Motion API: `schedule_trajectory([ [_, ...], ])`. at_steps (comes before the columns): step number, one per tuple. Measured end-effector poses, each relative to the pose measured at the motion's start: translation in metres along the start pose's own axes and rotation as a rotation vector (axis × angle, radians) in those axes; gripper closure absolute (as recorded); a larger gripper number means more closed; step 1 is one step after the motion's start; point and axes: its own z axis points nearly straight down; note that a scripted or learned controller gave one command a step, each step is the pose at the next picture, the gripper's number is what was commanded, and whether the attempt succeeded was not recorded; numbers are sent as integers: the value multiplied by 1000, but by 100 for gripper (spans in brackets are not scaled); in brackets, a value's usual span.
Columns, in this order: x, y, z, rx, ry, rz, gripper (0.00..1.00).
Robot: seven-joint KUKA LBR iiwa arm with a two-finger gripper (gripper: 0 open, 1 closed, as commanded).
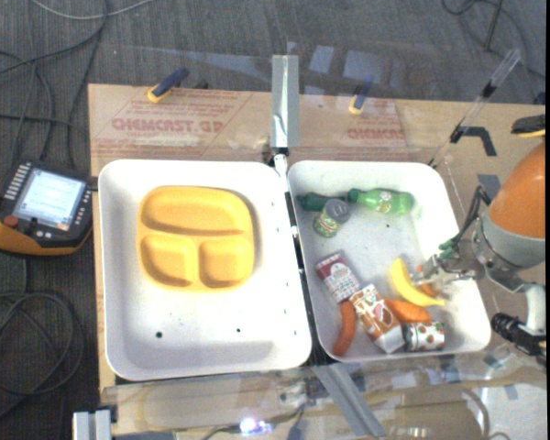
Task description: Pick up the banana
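- Yellow banana (409,284) is being shown in the camera view, lying in the right bin (440,183), toward that bin's right wall and lower half
- It is being flanked by clutter: a carrot (408,310) is lying just beside its lower end, a small can (424,336) is sitting below that, and a juice carton (376,317) and a sausage (346,328) are lying to its left
- Further up the same bin, a green bottle (381,200) and a tin (331,216) are being kept well apart from the banana
- The gripper (440,269) is being held low at the banana's right end, touching or nearly touching it; whether the jaws are apart or closed cannot be told, since the fingers are being blurred against the fruit
- The left bin (119,273) is being occupied by a yellow divided tray (200,236)
- The step in hand is being judged as the approach and grasp, with no lift yet evident
- The next move is being judged to call for a firm closing across the banana's body, clear of the carrot, followed by a straight lift
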Motion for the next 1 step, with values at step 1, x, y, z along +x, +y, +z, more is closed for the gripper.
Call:
schedule_trajectory([
  [1,2,0,0,3,3,-3,0],
])
